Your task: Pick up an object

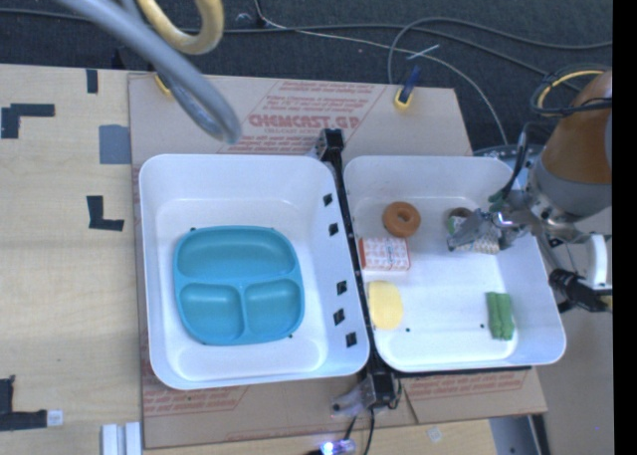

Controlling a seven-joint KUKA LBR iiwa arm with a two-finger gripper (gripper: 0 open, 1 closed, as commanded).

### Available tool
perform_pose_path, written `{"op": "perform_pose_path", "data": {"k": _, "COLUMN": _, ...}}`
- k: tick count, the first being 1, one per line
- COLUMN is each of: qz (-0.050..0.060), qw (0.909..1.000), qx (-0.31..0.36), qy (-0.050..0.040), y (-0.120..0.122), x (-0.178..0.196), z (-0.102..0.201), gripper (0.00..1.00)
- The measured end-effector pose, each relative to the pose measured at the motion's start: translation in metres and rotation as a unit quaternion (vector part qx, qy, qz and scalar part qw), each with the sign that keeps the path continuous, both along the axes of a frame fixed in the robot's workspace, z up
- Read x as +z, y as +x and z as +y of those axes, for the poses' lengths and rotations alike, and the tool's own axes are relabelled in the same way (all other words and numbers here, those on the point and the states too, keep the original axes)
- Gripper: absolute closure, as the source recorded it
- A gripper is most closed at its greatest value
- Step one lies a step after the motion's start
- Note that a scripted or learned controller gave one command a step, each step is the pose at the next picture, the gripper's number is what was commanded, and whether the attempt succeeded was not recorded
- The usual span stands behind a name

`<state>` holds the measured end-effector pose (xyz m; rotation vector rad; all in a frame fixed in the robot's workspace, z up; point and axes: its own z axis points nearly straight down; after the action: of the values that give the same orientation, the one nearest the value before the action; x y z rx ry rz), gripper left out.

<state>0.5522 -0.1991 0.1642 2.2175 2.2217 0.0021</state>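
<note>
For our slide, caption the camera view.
Arm's pincer low in right bin beside a doughnut; blue tray in left bin.

In the right bin, the tool hangs low near the far right wall, taking up that corner. A brown ring sits just left of it, with a narrow gap between. A red-and-white packet and a yellow piece crowd the left wall beside the black divider. A green block lies close to the right wall near the front. The middle and front floor between the yellow piece and the green block is open. In the left bin, a blue sectioned tray covers most of the floor, leaving bare strips along the walls.
</note>
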Motion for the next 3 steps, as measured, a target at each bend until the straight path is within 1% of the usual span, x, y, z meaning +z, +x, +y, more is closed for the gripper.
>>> {"op": "perform_pose_path", "data": {"k": 1, "qz": 0.0, "qw": 1.0, "qx": 0.0, "qy": -0.0002, "y": 0.001, "x": 0.042, "z": -0.002, "gripper": 1.0}}
{"op": "perform_pose_path", "data": {"k": 2, "qz": 0.001, "qw": 1.0, "qx": 0.0, "qy": 0.0003, "y": 0.001, "x": 0.06, "z": -0.001, "gripper": 1.0}}
{"op": "perform_pose_path", "data": {"k": 3, "qz": 0.002, "qw": 1.0, "qx": 0.002, "qy": 0.0007, "y": 0.011, "x": 0.051, "z": 0.059, "gripper": 1.0}}
